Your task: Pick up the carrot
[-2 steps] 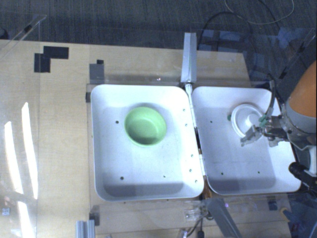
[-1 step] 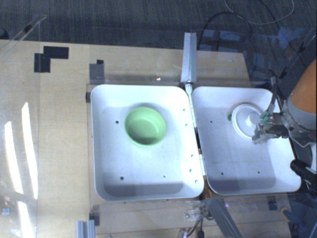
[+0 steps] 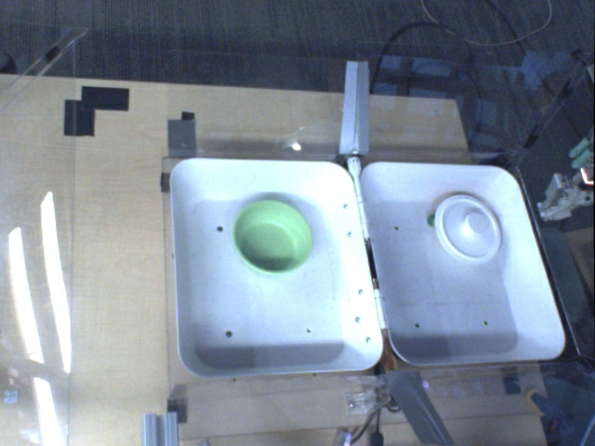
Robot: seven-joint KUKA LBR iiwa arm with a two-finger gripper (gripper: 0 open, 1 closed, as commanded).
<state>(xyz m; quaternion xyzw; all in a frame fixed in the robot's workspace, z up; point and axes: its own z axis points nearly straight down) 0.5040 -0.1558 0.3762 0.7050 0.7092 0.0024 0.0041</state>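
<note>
Tabletop [image 3: 102, 249] is pale wood w/ black tape marks [image 3: 93, 108] at upper left. A clear panel [image 3: 37, 277] on the left side catches bright glare streaks. Beyond the far edge is dark grey carpet floor [image 3: 232, 17], w/ thin cables [image 3: 465, 17] looping at upper right.

Two shallow white bins sit side by side, edges touching, w/ a grey metal bar [image 3: 354, 110] standing at the seam on the far side. Left bin [image 3: 270, 342] holds a light green bowl [image 3: 272, 236], upright, approx centre. Right bin [image 3: 465, 333] holds a white round dish [image 3: 469, 227] in its far half. A small green bit [image 3: 432, 218] peeks out at the dish's left rim, touching it.

Carrot: can't tell where it lies. Hand: can't tell if open or closed.
</note>
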